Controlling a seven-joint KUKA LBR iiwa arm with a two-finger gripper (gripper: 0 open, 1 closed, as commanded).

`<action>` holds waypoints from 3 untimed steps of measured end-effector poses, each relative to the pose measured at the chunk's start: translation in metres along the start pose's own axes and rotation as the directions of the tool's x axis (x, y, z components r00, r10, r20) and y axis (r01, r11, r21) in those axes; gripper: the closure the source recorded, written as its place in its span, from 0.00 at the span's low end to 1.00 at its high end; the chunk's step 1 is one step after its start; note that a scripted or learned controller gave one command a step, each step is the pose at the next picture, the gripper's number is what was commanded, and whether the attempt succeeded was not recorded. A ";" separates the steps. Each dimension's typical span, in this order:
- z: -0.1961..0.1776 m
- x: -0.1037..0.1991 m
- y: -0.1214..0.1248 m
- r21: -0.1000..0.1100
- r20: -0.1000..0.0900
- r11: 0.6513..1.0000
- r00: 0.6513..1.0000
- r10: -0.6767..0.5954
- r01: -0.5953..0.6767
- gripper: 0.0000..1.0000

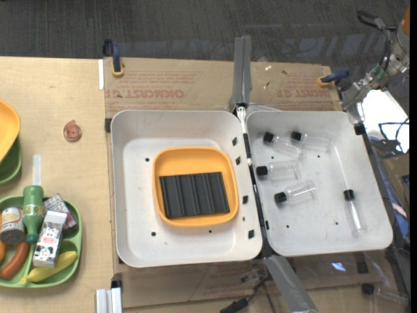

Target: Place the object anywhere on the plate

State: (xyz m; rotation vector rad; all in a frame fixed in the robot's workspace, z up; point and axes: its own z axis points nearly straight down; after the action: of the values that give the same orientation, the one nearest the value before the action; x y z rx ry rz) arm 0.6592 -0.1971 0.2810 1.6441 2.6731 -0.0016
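Observation:
A yellow-orange plate point(195, 156) sits in the middle of the left bin point(130, 175). A dark grey ribbed rectangular slab point(195, 195) lies flat on the plate, filling most of its well. Several clear vials with black caps lie scattered in the right bin point(326, 233), among them one point(294, 193) near its centre and one point(352, 211) by its right wall. The arm's end with the gripper point(357, 100) hangs at the upper right, over the far right corner of the right bin, apart from the vials and far from the plate.
A green tray point(71, 266) of toy food, a yellow bowl point(6, 132) and a small pink disc point(72, 131) are on the wooden bench at left. Blue clamps point(116, 60) point(332, 78) hold the cardboard behind the bins. A grey post point(242, 70) stands between the bins.

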 end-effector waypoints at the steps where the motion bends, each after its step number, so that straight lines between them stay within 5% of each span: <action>1: -0.048 -0.024 -0.012 -0.001 0.001 0.970 0.970 -0.243 0.243 1.00; 2: -0.120 -0.021 -0.013 -0.001 0.000 0.939 0.939 -0.345 0.345 1.00; 3: -0.161 -0.021 -0.015 -0.002 0.001 0.827 0.827 -0.563 0.563 1.00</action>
State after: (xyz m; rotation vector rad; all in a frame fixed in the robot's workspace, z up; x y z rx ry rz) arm 0.6551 -0.2221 0.4418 0.7842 3.0376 -0.0007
